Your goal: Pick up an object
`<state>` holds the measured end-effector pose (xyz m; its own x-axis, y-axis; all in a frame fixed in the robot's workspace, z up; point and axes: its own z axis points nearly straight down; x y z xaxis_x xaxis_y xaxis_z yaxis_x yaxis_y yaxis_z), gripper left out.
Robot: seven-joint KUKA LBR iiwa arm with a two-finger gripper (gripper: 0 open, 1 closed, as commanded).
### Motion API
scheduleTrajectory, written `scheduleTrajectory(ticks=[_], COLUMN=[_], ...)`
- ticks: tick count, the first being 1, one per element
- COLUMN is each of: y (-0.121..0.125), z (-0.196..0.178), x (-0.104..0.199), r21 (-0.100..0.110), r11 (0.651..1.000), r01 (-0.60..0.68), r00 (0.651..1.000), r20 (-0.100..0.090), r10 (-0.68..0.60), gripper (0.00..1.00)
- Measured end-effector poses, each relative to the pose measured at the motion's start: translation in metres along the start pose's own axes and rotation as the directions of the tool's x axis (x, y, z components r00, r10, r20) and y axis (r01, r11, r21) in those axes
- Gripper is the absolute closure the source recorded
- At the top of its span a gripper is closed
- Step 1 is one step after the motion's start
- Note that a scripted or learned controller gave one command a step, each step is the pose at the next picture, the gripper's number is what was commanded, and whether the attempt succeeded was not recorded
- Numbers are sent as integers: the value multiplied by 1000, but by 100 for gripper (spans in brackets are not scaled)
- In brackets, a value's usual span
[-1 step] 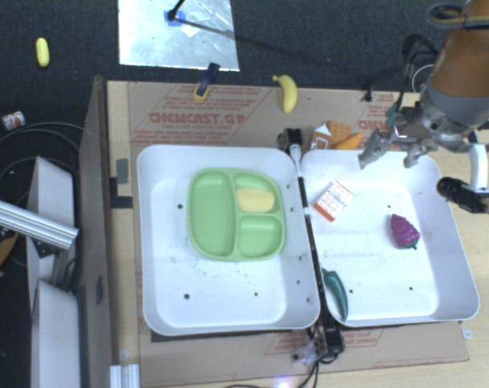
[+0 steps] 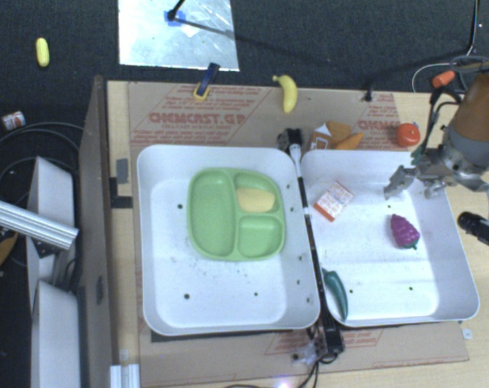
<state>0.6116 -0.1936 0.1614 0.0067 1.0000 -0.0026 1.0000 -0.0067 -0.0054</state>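
Over the back right corner of the right-hand shallow white bin (image 2: 450, 297), the arm's end effector (image 2: 416, 180) hangs with its two grey fingers spread apart and nothing between them. The nearest candidate for picking is the small purple, knobbly fruit-shaped object (image 2: 404, 230), which lies on the bin floor just in front of the end effector and apart from it. A small orange-and-white box (image 2: 334, 201) lies further left in the same bin, near the divider, and a teal, leaf-shaped plastic piece (image 2: 336, 291) rests against the bin's front left wall.

Several things could go wrong from here. The purple object looks rounded and bumpy, so fingers closing off-centre would likely squeeze it sideways and let it roll out of reach. The end effector does not stand directly above it; a straight descent from this spot would probably land behind it and close on air. The flat box gives little height to grip, so the fingers may scrape the bin floor or simply push it along. The teal piece sits tight against the wall, where one finger could strike the rim.

In the left-hand white bin (image 2: 159, 297) a green three-compartment plastic plate (image 2: 216, 217) carries a pale yellow lump (image 2: 256, 198) in its upper right compartment, well apart from the arm. A yellow toy banana (image 2: 288, 93) lies on the worktop (image 2: 228, 107) behind the bins.
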Motion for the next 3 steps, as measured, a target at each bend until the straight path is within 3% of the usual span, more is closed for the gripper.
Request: scheduleTrajectory(ticks=[1,2,3], y=[-8,-47,-59], z=[60,47,79], x=[-9,-11,-10], r21=[-3,-5,-5], r11=[1000,1000,1000], r01=[7,6,7], r00=[1000,1000,1000], r20=[-3,-2,-2], r10=[-7,-6,-7], gripper=[0,0,0])
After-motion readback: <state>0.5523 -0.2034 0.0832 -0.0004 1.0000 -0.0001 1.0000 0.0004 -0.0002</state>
